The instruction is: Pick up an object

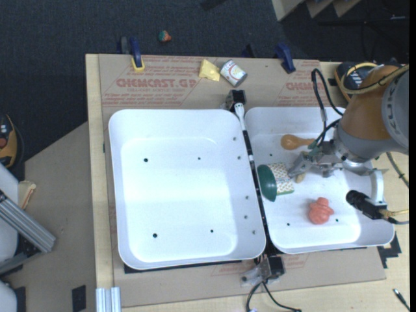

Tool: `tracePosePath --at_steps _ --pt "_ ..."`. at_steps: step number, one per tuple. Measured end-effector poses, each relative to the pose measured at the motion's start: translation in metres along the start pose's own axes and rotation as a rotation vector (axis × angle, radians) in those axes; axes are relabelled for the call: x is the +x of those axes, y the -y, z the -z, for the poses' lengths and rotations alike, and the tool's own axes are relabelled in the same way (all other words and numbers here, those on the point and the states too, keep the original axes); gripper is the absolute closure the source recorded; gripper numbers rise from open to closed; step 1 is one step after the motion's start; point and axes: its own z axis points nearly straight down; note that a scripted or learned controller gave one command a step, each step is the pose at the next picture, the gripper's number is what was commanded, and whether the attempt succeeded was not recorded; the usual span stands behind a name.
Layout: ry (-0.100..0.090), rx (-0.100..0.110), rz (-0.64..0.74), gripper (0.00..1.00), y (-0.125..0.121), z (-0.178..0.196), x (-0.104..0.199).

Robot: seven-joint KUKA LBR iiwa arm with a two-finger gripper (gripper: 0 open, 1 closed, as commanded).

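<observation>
The right bin [338, 236] holds three objects. A tan wooden spoon [296, 142] lies near its back. A green round piece with a patterned cloth part [273, 181] rests against the left wall. A salmon-red lumpy toy [320, 211] sits toward the front. My gripper [311, 163] hangs low over the bin's middle, just in front of the spoon and to the right of the green piece. The orange-banded wrist [364, 125] rises behind it. The toy lies apart from the gripper, toward the front.
The left bin [130, 129] stands beside the right one, a black divider [248, 155] between them. At the bench's back lie a yellow scrap [209, 71] and a small white box [233, 73]. Blue clamps [136, 52] grip the back edge. A black cable [320, 93] loops near the arm.
</observation>
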Motion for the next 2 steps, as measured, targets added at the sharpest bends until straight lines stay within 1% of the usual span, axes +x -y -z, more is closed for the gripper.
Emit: tracePosePath --at_steps 1,2 --pt "0.005 -0.011 0.001 0.0 -0.043 0.003 0.045" --pt "0.005 -0.01 -0.003 1.0 -0.041 0.013 0.042"
